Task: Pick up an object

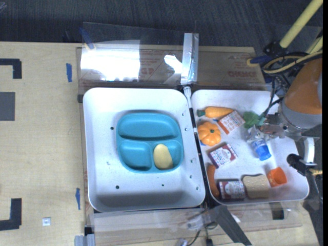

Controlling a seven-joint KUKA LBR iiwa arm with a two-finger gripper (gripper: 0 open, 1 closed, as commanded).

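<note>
Camera view: gripper [260, 132] apparently over right bin's [292, 193] clutter.

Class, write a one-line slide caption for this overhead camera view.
Robot arm at the right bin of toy food; left bin holds a blue tray with a yellow potato.

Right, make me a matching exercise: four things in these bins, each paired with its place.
Things:
1. yellow potato
2. carrot
3. pumpkin
4. bread slice

Places:
A. right bin, near edge
B. blue tray, lower right compartment
C. right bin, far left corner
D. right bin, left side, just below the carrot

Pairs: 1-B, 2-C, 3-D, 4-A
</note>
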